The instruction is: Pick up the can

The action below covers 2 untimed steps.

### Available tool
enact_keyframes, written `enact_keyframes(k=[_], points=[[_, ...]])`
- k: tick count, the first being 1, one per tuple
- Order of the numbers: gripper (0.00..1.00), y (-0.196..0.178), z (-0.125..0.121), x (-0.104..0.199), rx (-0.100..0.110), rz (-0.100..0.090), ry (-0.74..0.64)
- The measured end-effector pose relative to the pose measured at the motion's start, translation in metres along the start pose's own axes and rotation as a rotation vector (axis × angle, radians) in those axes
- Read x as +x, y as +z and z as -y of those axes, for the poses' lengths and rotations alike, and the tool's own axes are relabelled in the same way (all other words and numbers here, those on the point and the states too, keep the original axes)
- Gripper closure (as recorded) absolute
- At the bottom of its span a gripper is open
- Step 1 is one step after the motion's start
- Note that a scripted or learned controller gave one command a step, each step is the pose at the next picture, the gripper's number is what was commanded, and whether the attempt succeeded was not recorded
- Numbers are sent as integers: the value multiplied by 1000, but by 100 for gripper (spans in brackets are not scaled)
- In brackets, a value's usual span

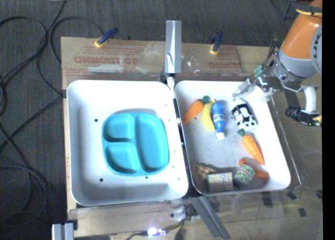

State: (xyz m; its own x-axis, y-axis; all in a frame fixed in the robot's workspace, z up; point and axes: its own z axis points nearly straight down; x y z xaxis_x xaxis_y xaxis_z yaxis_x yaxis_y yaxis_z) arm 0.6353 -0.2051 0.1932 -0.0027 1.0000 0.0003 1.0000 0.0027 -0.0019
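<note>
Can lying in right bin: likely light, stiff, slippery; best gripped across middle. Pincer state: cannot tell.

Two bins of smooth white plastic, slightly glossy, the right one finely speckled on its floor. Blue tray of glossy moulded plastic. Carrots of smooth orange plastic with a soft sheen. Bottle of shiny blue and white plastic. Can with a printed green label, somewhat shiny. Box of matt printed card. Bench board of matt brown card or wood with red print. Upright strip of dull grey metal. Arm's band glossy orange; wrist smooth grey. Floor of rough dark carpet.
</note>
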Motion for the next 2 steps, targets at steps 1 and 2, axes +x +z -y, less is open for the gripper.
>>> enact_keyframes(k=[1, 2], points=[[0, 104, 97, -6, -8, -12, -124], [100, 94, 95, -9, -15, -2, -123]])
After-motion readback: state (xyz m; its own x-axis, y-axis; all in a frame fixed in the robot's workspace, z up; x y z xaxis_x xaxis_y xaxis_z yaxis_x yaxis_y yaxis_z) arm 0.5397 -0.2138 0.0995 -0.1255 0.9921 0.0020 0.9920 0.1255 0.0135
